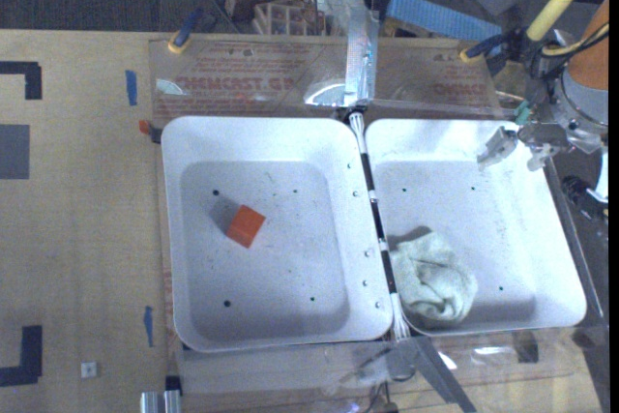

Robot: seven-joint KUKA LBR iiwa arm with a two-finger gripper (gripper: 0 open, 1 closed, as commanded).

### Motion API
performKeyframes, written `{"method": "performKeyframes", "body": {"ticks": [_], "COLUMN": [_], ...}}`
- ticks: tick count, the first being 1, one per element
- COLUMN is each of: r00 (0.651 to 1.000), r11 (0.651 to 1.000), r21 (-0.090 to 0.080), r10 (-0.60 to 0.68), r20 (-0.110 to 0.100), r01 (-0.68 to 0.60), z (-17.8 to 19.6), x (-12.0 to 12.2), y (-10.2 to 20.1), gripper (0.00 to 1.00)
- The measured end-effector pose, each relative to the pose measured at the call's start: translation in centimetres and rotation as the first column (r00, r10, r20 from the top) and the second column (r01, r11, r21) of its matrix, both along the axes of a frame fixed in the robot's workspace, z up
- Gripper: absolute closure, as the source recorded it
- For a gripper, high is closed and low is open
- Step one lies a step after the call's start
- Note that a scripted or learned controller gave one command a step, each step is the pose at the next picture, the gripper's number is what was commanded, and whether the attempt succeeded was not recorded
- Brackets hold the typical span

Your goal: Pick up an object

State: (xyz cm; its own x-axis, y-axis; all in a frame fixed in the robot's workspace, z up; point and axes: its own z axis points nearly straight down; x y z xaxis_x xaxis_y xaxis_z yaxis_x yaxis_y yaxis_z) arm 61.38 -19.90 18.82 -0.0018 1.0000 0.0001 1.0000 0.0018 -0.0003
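An orange-red block [246, 225] lies on the floor of the left bin [193, 135], toward its left side. A crumpled pale cloth [433, 276] lies in the right bin [542, 305], against its near left corner. My gripper [513, 150] hangs over the far right corner of the right bin, well away from both the cloth and the block. Its fingers [495, 146] look spread, with nothing between them.
The two white bins meet at a central ridge [372, 218]. Clear plastic panels [261, 82] stand behind the bins, with cardboard boxes and clutter beyond. The wooden bench [77, 237] stretches out to the left, marked with black and blue tape.
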Motion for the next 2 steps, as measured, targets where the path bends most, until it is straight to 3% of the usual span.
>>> {"method": "performKeyframes", "body": {"ticks": [2], "r00": [0.994], "r11": [0.994], "r21": [0.000], "r10": [-0.110], "r20": [0.011], "r01": [0.110], "z": [-9.8], "x": [-9.2], "y": [10.0], "gripper": [0.00]}}
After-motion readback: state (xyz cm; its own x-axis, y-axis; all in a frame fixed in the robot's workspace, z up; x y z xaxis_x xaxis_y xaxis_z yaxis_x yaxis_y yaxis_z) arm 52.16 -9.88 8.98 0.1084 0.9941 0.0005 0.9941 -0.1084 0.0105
